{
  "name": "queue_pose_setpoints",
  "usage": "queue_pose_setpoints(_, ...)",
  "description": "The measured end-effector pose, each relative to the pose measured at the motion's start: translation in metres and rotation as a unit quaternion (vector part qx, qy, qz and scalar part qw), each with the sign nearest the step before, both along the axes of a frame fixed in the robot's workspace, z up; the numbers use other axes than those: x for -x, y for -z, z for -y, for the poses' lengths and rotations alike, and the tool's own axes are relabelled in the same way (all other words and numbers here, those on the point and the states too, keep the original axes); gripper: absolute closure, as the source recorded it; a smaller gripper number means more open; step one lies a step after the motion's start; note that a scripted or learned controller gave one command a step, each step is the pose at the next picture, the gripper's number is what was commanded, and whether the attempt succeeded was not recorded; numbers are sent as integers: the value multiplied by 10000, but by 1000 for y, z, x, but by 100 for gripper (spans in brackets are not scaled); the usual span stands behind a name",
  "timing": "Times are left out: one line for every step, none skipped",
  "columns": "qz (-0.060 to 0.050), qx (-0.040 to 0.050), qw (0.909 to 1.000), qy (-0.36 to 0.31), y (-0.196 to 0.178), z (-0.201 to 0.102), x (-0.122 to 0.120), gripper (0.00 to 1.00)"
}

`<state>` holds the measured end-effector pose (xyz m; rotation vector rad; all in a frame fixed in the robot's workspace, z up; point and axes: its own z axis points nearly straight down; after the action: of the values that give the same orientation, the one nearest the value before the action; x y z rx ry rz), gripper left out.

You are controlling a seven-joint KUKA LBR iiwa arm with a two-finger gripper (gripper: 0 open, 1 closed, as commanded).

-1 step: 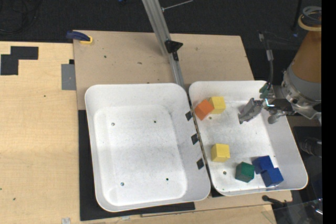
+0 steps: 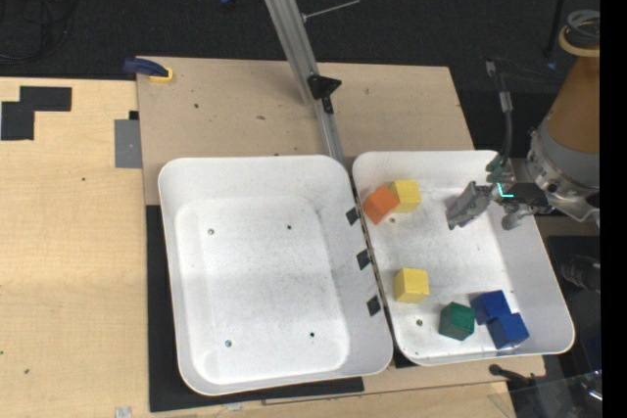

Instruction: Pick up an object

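Note:
The right bin point(image 2: 529, 259) holds an orange block point(image 2: 381, 203) touching a yellow block point(image 2: 407, 194) at its far left, another yellow block point(image 2: 411, 284) lower down, a green block point(image 2: 457, 321), and a blue block point(image 2: 499, 316) near the front right. My gripper point(image 2: 487, 210) hovers over the right part of this bin, right of the orange and yellow pair. Its grey fingers point(image 2: 467, 206) are spread apart with nothing between them.
The left bin point(image 2: 196, 181) lies beside the right one, joined by black clips point(image 2: 361, 258). A slanted aluminium rail point(image 2: 291, 29) rises behind the bins. The arm's wrist point(image 2: 568, 162) enters at the right edge.

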<state>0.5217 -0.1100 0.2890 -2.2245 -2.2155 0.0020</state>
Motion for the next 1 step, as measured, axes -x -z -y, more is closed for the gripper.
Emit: queue_pose_setpoints(-31,-4,10000,-15,47,6,-3,0)
